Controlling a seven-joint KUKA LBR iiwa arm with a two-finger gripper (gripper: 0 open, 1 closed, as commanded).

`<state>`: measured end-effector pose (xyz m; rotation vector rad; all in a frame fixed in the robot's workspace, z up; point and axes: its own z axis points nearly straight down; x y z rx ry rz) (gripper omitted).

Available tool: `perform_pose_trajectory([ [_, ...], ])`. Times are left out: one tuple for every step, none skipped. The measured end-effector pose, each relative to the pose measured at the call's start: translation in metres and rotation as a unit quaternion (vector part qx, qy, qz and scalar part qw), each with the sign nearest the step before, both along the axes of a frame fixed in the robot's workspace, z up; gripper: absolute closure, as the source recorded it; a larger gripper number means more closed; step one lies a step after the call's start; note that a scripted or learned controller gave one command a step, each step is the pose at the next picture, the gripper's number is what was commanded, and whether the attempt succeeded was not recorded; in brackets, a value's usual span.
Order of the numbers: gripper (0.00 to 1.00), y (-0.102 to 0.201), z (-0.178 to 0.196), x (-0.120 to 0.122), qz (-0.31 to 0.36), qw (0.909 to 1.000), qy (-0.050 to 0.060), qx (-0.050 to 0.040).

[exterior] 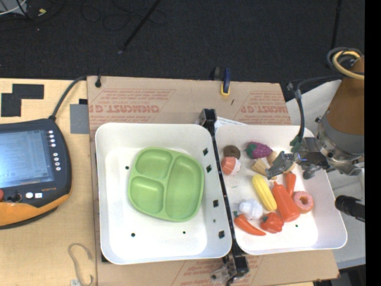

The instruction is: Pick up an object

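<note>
Corn cob (264,193) just below end effector (278,166)

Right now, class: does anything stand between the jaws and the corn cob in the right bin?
Nothing visible does. The gripper hovers just above and right of the corn cob, with bare bin floor between them; an orange carrot lies alongside.

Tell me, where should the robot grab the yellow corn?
Probably across the middle of the corn, coming straight down from above. It lies flat and long, so its narrow width suits the gripper. An orange carrot crowds its right side, so room for a finger there is tight.
</note>
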<state>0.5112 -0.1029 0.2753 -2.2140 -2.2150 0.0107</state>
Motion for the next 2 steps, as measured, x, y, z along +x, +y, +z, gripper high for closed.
perform_pose_trajectory([
  [0.00, 0.000, 0.004, 0.001, 0.001, 1.0000, -0.004, -0.0005],
  [0.00, 0.000, -0.044, -0.008, 0.000, 1.0000, -0.002, -0.0001],
])
